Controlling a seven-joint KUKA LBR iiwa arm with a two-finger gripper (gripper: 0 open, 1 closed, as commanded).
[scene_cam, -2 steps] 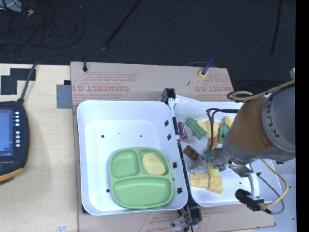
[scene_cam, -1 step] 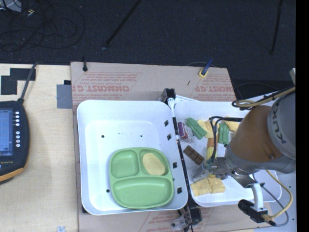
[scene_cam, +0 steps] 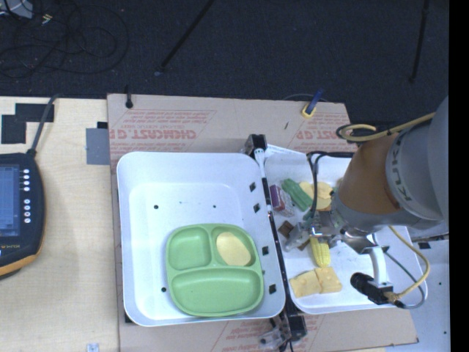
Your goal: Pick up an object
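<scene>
I am looking down at a slant on a pale wooden tabletop [scene_cam: 58,299]. A sheet of printed cardboard [scene_cam: 183,119] lies on it and carries two shallow white bins side by side.

The left bin [scene_cam: 128,233] holds a green divided plate [scene_cam: 212,288] set toward its near right corner. A pale yellow piece [scene_cam: 234,250] lies in the plate's upper right compartment.

The right bin [scene_cam: 330,171] holds a scatter of small toy foods. The grey arm [scene_cam: 381,185], with its orange band, reaches in from the right and covers much of this bin. The hand [scene_cam: 316,232] points down over the middle of the bin. I cannot tell whether it is released or clenched, because the wrist blocks my line of sight.

A yellow corn cob [scene_cam: 320,254] lies just below the hand, so close that I cannot say whether they touch. It rests on the bin floor near the middle of the bin. Nearer the front edge lie pale yellow wedge pieces [scene_cam: 316,281]. Toward the back, a green piece [scene_cam: 297,193] lies tilted beside a round yellow piece [scene_cam: 321,191]. A small purple piece [scene_cam: 276,195] sits against the bin's left wall, and a brown piece [scene_cam: 286,229] lies just left of the hand.

A control pendant [scene_cam: 11,211] with a lit screen rests at the tabletop's far left edge.
</scene>
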